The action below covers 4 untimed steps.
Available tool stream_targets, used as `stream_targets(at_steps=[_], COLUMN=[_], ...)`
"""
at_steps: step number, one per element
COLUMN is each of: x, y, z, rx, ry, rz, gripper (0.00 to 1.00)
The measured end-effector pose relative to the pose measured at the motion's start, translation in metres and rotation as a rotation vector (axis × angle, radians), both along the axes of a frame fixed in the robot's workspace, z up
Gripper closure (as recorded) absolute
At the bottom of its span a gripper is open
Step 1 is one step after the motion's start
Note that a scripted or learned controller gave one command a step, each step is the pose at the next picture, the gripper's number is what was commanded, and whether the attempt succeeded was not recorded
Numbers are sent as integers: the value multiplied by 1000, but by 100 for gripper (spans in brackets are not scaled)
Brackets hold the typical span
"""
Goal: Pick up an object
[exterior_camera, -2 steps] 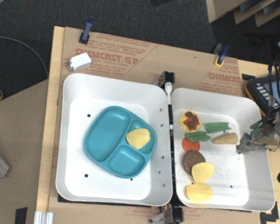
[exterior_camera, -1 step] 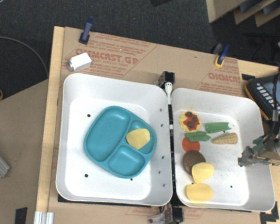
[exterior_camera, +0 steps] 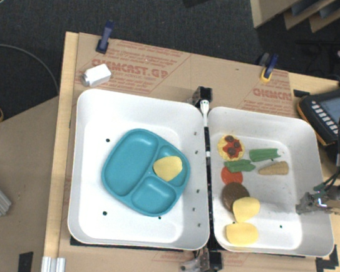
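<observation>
A cluster of toy food pieces lies in the right-hand bin [exterior_camera: 303, 136], all to the left of the tool [exterior_camera: 309, 201], which sits low at the bin's right wall. Nearest the tool are a tan, bread-like piece [exterior_camera: 274, 169] and a green strip [exterior_camera: 263, 154], up and to its left. Farther left lie a second green piece [exterior_camera: 239, 166], a red disc [exterior_camera: 231, 175] touching it from below, and a small pizza-like round [exterior_camera: 231, 146] with red topping above them. Down and to the left of the tool, a brown round piece [exterior_camera: 233, 194] touches a yellow lump [exterior_camera: 246, 208], and a second yellow lump [exterior_camera: 241, 234] lies just below that. Nothing rests between the tool's tips; whether they are parted or closed cannot be told at this angle.

Well to the tool's left, the other bin [exterior_camera: 97, 115] carries a teal divided plate [exterior_camera: 142, 171], with a yellow piece [exterior_camera: 168, 168] lying in its upper right compartment. Both bins sit side by side on the counter [exterior_camera: 167, 68], where a small white block [exterior_camera: 97, 75] lies near the far left corner.
</observation>
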<state>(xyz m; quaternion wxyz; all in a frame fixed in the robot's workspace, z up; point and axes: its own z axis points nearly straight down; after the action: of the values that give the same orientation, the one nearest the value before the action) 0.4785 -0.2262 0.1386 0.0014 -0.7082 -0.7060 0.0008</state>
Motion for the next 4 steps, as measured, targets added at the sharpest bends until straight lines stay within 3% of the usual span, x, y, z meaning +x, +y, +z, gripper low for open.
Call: stream_targets(at_steps=[4], x=[2], y=[1], z=[43], rx=[-7], ry=[-11], rz=[0], gripper=[100])
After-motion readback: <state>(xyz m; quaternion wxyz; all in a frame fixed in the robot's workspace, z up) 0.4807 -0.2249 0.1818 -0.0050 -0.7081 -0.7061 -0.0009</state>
